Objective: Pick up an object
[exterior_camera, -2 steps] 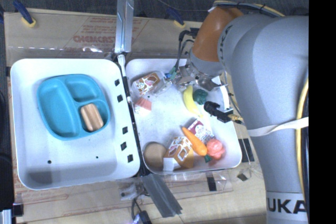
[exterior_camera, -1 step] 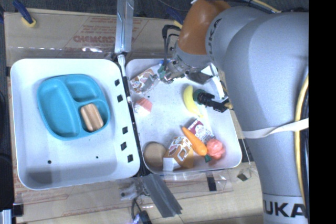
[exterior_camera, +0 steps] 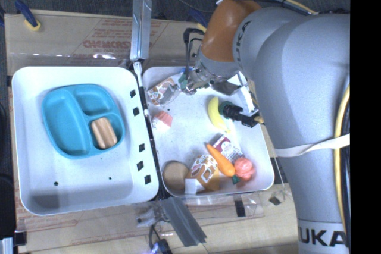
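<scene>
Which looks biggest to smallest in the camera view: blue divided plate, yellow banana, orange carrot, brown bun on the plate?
1. Blue divided plate, clearly largest.
2. Orange carrot, yellow banana and brown bun: too alike to rank; the banana is partly hidden.

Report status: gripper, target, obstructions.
Gripper low at right white bin's far-left corner, beside crinkled printed snack wrapper. Grasp unconfirmed. Yellow banana, orange carrot untouched. Nothing blocking.
</scene>
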Tool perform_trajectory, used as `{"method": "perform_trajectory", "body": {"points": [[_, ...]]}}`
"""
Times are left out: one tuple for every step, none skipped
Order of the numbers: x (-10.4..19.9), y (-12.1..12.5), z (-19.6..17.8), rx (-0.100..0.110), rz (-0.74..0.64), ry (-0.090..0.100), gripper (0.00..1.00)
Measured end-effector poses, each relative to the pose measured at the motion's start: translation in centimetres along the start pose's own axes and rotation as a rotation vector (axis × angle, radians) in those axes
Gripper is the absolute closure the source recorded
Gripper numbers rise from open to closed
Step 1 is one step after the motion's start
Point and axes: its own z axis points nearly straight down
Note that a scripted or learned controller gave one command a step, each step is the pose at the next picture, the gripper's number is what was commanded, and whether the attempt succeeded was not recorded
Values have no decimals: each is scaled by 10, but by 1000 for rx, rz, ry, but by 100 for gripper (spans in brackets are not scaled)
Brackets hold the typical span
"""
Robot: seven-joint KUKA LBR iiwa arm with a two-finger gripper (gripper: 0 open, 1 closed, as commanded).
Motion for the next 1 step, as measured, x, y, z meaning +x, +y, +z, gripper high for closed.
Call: {"method": "perform_trajectory", "body": {"points": [[-48,-17,-53,-11,-208,-7,0]]}}
